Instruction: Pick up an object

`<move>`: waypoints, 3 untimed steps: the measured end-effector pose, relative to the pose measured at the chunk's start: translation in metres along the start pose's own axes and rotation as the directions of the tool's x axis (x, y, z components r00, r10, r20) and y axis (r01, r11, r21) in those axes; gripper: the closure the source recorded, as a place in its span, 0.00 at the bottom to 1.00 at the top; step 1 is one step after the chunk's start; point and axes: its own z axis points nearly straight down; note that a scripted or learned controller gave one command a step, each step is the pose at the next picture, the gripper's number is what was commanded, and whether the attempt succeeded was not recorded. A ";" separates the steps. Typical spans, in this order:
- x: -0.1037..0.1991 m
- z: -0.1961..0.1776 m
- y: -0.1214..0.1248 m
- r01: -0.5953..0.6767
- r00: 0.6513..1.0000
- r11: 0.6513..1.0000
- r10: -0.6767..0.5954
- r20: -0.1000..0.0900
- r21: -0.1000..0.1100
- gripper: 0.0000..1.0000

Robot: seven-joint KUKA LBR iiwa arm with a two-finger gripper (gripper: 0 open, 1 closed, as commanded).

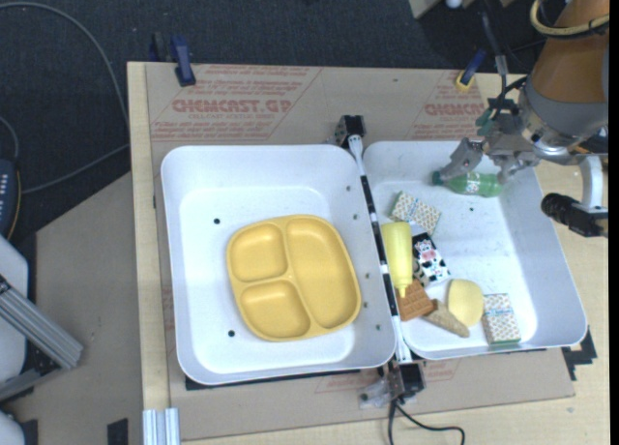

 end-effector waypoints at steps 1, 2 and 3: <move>-0.055 0.108 0.045 0.001 1.000 1.000 -0.001 0.003 -0.012 0.00; -0.056 0.097 0.046 0.001 1.000 1.000 -0.001 0.007 -0.011 1.00; -0.056 0.097 0.046 0.001 1.000 1.000 -0.001 0.007 -0.010 0.00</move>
